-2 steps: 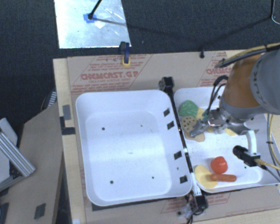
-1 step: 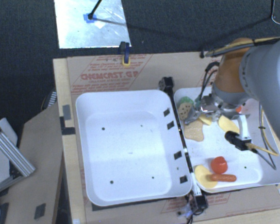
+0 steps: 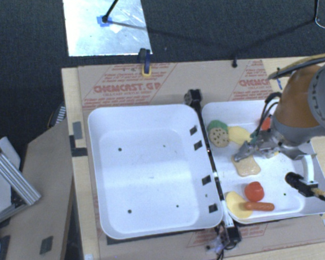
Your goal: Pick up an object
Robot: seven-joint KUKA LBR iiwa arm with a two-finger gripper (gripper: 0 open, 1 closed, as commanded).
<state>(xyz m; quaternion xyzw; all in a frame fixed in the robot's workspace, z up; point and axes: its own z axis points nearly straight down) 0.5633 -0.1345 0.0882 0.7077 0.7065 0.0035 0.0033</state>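
1. Camera view, looking down at a slant: a pale tan, bread-like piece [image 3: 248, 166] lies near the middle of the right bin [image 3: 282, 209], directly under the tip of the gripper [image 3: 245, 154].
2. The gripper's grey fingers point left and down, their tips at the far edge of the tan piece; whether they are spread or pressed together cannot be told from this angle, and nothing is visibly pinched between them.
3. Just beyond the gripper, toward the far left of the same bin, a yellow item [image 3: 238, 134] lies beside a green-and-tan round piece with dark dots [image 3: 218, 133].
4. Nearer the camera, a red tomato-like item [image 3: 254, 191] sits just beside an orange carrot-shaped item [image 3: 259, 206], which touches a second yellow item [image 3: 234, 204] at the bin's near left corner.
5. The arm [image 3: 305, 108], orange-banded above the wrist, reaches in from the right over the right bin's far side.
6. The left bin [image 3: 149, 170] sits alongside, joined to the right one by a black divider with clips [image 3: 205, 151].
7. Both bins rest on a cardboard-covered bench [image 3: 124, 84].
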